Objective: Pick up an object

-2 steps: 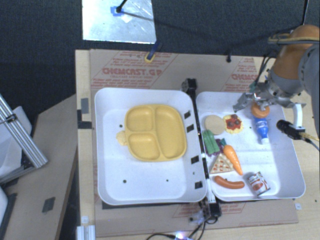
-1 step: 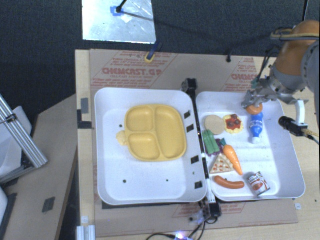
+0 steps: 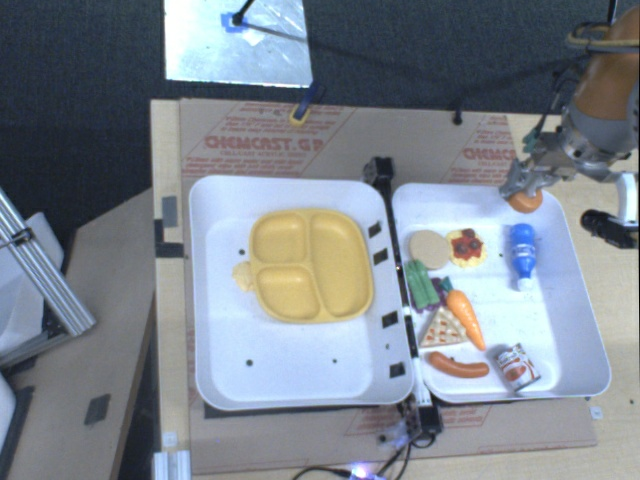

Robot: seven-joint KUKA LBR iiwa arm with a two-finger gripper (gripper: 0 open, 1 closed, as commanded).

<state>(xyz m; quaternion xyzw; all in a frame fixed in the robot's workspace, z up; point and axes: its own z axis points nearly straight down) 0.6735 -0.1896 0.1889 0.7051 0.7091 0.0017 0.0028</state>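
Note:
My gripper (image 3: 526,184) hangs over the far right corner of the right bin (image 3: 580,313), reaching in from the right. A small round orange object (image 3: 526,203) sits at its fingertips, pinched between the grey fingers, which are shut on it. Below it in the same bin lie a blue bottle (image 3: 521,253), a red and yellow toy food piece (image 3: 466,246), a tan round disc (image 3: 430,248), a green piece (image 3: 420,288), a carrot (image 3: 463,314), a triangular slice (image 3: 439,331), a sausage (image 3: 460,366) and a small can (image 3: 516,366).
The left bin (image 3: 215,358) holds a yellow divided plate (image 3: 308,265) and a small yellow bit (image 3: 241,274) at the plate's left. A black divider (image 3: 395,268) runs between the bins. A silver sheet (image 3: 238,28) lies beyond the bench.

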